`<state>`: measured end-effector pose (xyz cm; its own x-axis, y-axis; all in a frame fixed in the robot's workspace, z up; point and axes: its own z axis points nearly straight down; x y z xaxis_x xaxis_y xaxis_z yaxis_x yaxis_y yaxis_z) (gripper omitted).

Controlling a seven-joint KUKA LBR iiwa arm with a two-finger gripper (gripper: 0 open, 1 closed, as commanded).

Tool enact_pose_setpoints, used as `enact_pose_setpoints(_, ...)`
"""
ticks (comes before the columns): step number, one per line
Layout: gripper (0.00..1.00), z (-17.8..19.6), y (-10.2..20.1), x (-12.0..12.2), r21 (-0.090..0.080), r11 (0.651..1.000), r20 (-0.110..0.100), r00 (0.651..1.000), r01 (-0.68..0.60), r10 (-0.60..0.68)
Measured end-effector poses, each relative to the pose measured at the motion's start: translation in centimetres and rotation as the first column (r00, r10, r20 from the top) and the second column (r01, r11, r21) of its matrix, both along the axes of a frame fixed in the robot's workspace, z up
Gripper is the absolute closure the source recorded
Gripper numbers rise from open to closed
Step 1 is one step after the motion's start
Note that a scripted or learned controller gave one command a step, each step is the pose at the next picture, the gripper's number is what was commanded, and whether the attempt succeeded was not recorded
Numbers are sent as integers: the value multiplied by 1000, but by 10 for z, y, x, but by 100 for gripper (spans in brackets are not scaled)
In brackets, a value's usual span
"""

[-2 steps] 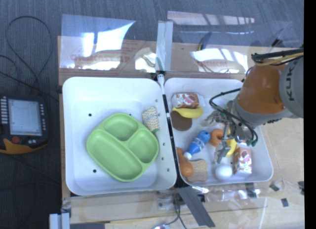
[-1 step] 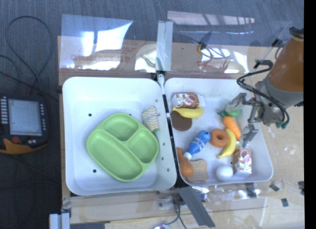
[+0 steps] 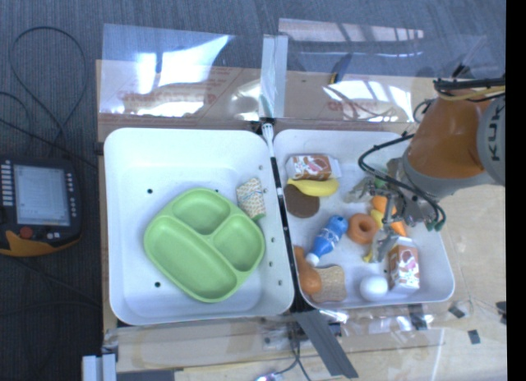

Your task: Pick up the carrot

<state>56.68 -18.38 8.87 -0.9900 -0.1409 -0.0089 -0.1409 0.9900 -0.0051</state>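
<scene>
**Gripper low over the carrot in the right bin**

Gripper (image 3: 385, 211) sits at the right of the frame, down among cables in the right bin (image 3: 440, 289); whether it is spread or pinching I cannot tell. Just under it lies the carrot (image 3: 379, 204), a small orange piece, part hidden. It is probably a light, stiff plastic toy, smooth and apt to slip, so a hold across its thicker middle seems best. Sharing that bin are a banana (image 3: 313, 187), a donut (image 3: 361, 228), a blue bottle (image 3: 329, 236), a white egg (image 3: 373, 287) and a small carton (image 3: 403, 266). At lower left, the left bin (image 3: 131, 153) holds a green divided plate (image 3: 205, 244).
</scene>
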Motion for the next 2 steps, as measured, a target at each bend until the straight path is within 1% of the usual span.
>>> enact_pose_setpoints(1, 100, 13, 1, 3, -3, 1000, 10, 1000, -1, 1)
enact_pose_setpoints(2, 100, 145, 49, -4, 2, 999, 8, 999, 42, -42)
